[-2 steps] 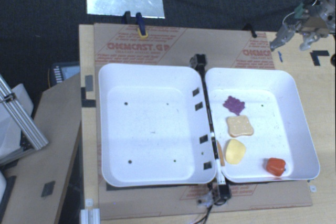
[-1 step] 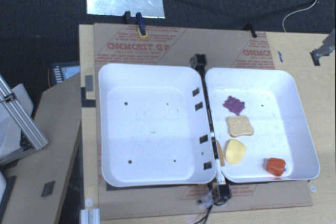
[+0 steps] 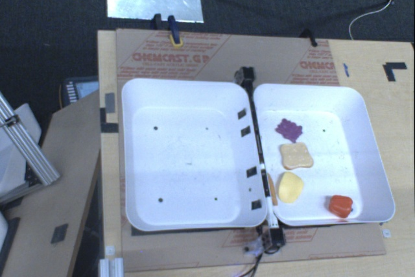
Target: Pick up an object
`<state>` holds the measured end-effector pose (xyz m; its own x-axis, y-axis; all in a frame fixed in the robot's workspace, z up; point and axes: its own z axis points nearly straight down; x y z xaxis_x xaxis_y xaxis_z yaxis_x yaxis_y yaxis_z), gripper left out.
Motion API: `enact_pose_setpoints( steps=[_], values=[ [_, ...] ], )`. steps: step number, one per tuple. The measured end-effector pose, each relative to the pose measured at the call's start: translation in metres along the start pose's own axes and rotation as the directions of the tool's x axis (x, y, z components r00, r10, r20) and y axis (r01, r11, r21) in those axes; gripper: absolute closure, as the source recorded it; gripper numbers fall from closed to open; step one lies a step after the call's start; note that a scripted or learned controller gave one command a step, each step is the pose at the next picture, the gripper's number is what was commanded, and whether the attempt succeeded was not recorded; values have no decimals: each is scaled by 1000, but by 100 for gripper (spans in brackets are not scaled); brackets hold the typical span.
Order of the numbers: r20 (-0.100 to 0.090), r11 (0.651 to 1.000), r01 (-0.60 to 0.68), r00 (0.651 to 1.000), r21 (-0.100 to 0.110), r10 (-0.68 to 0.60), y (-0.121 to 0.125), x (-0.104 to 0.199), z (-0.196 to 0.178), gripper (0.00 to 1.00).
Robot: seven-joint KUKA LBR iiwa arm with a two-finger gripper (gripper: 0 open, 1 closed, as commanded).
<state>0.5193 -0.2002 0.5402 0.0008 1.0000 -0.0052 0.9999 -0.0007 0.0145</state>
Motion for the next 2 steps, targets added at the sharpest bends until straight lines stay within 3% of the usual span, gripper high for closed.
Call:
enact_pose_setpoints(
  steps=[1, 2],
  values=[
    [-1, 1000, 6, 1000, 6, -6, 3, 1, -4, 100],
    [-6, 1000, 8, 1000, 13, -8, -34, 56, 5, 100]
  ],
)
